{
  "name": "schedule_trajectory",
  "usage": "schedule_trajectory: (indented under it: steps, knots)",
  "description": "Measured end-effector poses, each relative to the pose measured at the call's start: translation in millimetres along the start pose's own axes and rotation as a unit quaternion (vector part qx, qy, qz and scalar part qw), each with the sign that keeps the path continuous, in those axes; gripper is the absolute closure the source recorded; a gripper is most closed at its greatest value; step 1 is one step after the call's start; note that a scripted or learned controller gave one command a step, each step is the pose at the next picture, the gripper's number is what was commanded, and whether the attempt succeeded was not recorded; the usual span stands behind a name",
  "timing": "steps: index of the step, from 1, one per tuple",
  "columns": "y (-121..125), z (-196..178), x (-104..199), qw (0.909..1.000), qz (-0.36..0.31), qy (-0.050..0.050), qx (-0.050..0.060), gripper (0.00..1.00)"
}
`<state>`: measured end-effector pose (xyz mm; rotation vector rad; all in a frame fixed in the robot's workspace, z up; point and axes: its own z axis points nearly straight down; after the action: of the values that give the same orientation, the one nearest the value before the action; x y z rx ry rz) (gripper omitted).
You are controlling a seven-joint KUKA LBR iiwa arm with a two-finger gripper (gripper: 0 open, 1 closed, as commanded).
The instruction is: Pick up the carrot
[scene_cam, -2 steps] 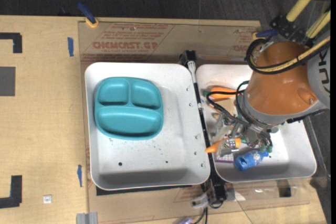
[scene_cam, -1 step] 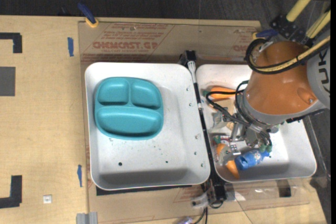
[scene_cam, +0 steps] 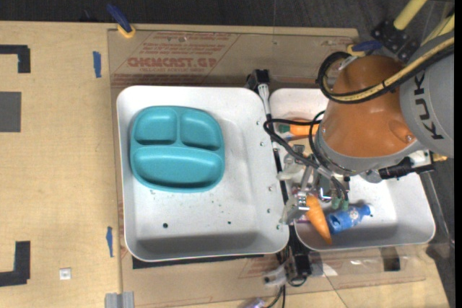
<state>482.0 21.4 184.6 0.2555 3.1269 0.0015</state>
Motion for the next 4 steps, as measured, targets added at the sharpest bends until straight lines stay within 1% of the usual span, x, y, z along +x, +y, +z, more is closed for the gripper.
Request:
schedule_trajectory:
  steps: [2, 3, 4]
  knots:
    - [0.1, -0.1, 0.0, 1.0, 0.0, 0.0, 0.0, 0.0]
    - [7.8, -0.1, 2.5, 0.9983, 0.057, 0.0, 0.0, 0.0]
    - [7.9, -0.1, 2.6, 0.9894, 0.145, 0.0, 0.0, 0.0]
